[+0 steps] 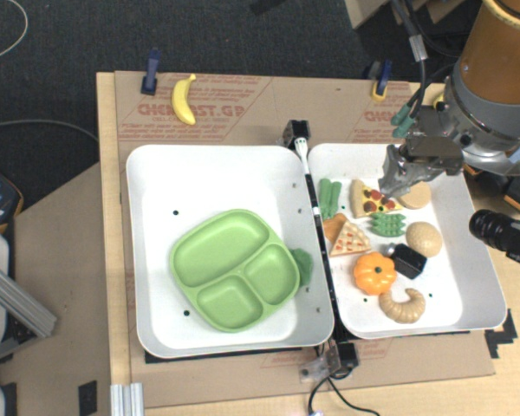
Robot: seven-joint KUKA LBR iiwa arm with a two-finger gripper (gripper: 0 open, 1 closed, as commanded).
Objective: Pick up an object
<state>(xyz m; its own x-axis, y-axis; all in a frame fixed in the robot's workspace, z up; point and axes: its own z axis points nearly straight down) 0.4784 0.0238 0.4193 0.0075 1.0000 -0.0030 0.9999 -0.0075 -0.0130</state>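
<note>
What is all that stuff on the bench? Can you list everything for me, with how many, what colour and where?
Bins: two, white, side by side on the bench.
Divided plate: one, green, in the left bin.
Banana: one, yellow, on the board behind the left bin.
Clamps: two, blue, at the board's far edge.
Pumpkin: one, orange, right bin.
Croissant: one, tan, right bin, near edge.
Pizza slice: one, orange-red, right bin.
Green vegetable: one, right bin, left side.
Black block: one, beside the pumpkin.
Potato-like lump: one, beige, right bin.
Arm: one, grey and orange, from the right.
Gripper: one, dark, low over the right bin's toys.
</note>
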